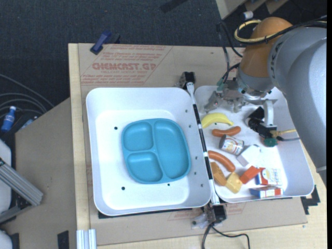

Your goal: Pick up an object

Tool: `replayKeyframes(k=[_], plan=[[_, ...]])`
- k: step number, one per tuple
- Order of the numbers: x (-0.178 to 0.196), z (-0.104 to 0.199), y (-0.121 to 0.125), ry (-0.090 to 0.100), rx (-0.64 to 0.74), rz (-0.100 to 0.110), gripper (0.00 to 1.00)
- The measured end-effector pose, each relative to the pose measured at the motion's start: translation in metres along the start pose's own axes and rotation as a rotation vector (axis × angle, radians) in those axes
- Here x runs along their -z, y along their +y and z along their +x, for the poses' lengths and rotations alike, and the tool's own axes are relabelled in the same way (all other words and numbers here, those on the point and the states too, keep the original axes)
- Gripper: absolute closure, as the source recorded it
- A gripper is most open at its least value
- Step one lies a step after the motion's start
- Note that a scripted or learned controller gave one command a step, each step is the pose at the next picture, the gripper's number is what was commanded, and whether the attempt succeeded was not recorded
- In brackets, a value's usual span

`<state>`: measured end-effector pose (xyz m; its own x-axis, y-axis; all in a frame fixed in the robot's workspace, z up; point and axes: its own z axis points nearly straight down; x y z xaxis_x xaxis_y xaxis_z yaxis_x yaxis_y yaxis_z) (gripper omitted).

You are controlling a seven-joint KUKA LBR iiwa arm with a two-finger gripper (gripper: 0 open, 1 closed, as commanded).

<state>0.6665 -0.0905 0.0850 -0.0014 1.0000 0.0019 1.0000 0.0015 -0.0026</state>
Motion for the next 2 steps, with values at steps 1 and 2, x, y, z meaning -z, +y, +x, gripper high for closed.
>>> replayKeyframes(k=[1, 2], plan=[[0.0, -0.002, -0.013, -0.002, -0.002, 0.0, 0.0], [0.0, -0.001, 0.0, -0.002, 0.0, -0.004, 0.0]])
